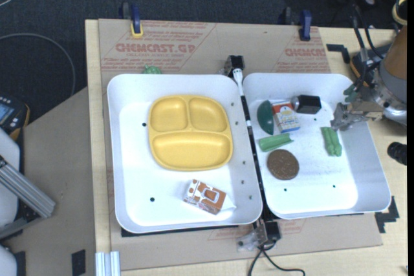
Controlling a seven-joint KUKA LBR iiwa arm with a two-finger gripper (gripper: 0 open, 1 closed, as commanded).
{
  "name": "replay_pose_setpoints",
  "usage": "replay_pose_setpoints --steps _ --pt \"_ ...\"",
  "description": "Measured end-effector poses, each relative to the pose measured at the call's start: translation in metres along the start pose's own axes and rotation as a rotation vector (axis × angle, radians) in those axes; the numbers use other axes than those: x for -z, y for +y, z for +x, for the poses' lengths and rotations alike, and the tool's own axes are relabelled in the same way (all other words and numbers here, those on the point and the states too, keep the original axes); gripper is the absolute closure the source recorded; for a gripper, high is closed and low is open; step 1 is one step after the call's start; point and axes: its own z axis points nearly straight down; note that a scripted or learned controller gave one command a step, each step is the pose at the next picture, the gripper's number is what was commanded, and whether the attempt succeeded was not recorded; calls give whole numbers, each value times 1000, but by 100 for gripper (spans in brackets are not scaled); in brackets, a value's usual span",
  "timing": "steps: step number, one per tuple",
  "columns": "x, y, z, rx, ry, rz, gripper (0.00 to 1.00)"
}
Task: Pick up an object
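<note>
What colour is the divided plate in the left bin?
Yellow: the divided plate, seen in the camera view.

The bench [97,139] (a tan board, clamped at its far edge) bears two white bins [123,158] side by side.

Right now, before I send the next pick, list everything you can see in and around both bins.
Divided plate: 1, yellow, left bin, upper middle.
Small box: 1, brown and white, left bin, near front edge.
Dark green piece: 1, right bin, upper left.
Carton: 1, red, white and blue, right bin, touching the dark green piece.
Black block: 1, right bin, back.
Green sticks: 2, one left of centre, one further right.
Round disc: 1, brown, right bin, middle.
Clamps: 2, blue, one at bench back left, one back right.
Gripper: 1, grey, above right bin's right side, near the right stick.
</note>
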Motion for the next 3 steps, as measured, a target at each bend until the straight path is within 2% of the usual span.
replay_pose_setpoints --steps 1,2,3 --pt "-45 -13 78 11 6 -3 100" --pt "-43 -57 159 12 6 -5 100" --pt "41 -56 241 15 6 -18 100"
